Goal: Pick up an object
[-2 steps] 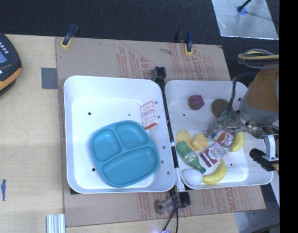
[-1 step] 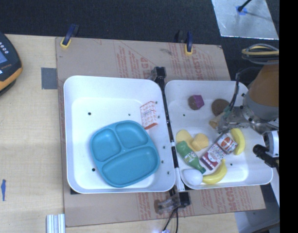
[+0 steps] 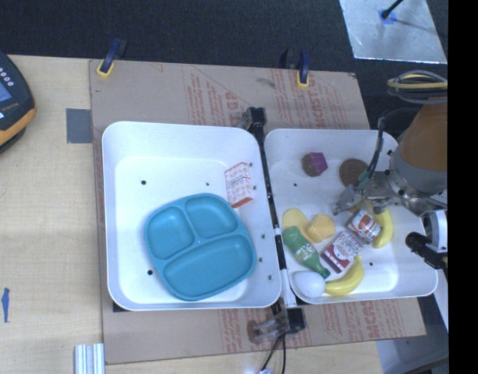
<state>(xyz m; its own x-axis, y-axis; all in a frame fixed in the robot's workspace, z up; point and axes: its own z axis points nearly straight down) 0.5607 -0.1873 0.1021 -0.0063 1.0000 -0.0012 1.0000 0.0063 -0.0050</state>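
While the pincer (image 3: 362, 199) is hovering at the frame's right, its opening unclear, crowded toys are risking a glancing grab beside the small can (image 3: 364, 226).

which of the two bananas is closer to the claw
The banana at the right bin's right side, just below the claw; the other banana lies along the bin's front edge.

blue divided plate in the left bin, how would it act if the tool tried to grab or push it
The blue divided plate looks like rigid moulded plastic, so it probably stays stiff. It lies flat and wide, so likely slides rather than tips. Its smooth low rim probably offers a poor pinch, maybe slippery.
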